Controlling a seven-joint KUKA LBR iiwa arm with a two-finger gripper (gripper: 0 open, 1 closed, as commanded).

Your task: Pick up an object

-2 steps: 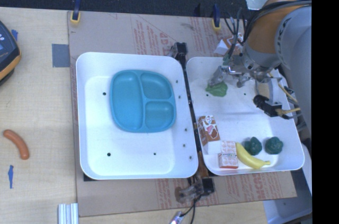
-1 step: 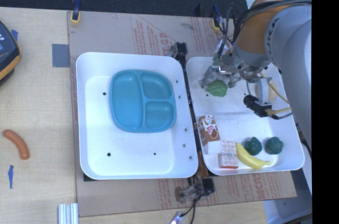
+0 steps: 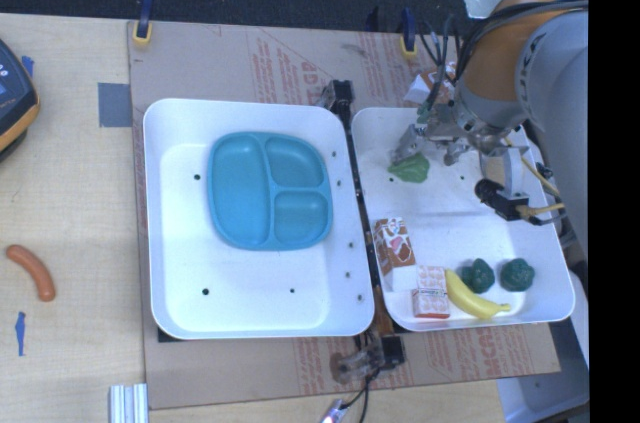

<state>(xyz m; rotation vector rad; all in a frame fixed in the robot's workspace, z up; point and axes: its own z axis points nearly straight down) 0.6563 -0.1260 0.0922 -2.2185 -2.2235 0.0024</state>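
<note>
- Risk: the green object [image 3: 409,169], lying in the right bin [image 3: 560,306] near its upper left corner, could be nudged aside or slip free if the descent is off-centre.
- The gripper [image 3: 412,147] is seen just above it, apparently touching; how far it is spread cannot be told.

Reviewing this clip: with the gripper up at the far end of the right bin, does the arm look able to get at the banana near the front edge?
Probably yes. The banana lies uncovered in the right bin, with two dark green pieces beside it and a small carton at its other end, nothing on top. The gripper sits by a light green object.
</note>
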